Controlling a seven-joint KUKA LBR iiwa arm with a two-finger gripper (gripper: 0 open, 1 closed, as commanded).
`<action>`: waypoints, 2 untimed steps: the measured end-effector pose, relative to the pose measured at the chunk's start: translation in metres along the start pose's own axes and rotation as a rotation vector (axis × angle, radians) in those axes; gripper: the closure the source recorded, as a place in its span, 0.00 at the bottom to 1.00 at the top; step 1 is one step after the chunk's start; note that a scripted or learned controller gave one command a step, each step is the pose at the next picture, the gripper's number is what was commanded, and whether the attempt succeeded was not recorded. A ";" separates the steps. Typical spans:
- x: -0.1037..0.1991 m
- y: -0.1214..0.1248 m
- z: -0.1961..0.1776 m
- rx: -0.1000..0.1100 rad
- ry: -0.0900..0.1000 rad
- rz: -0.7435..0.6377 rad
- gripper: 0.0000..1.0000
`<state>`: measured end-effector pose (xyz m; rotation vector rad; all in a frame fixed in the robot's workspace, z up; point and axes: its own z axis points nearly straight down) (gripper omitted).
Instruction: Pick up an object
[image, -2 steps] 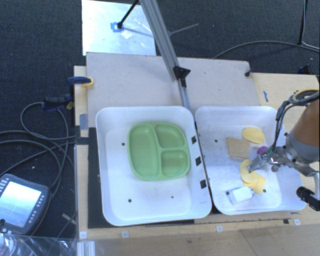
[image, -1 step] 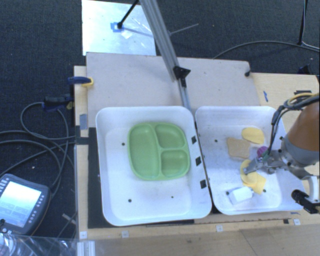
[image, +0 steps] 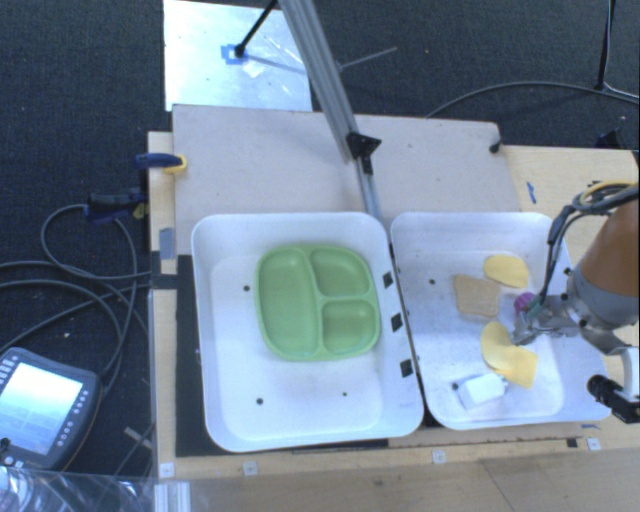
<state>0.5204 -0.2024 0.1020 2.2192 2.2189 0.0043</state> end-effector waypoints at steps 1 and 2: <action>-0.011 0.001 -0.058 -0.003 -0.003 0.000 1.00; -0.011 0.003 -0.112 -0.004 -0.003 -0.006 1.00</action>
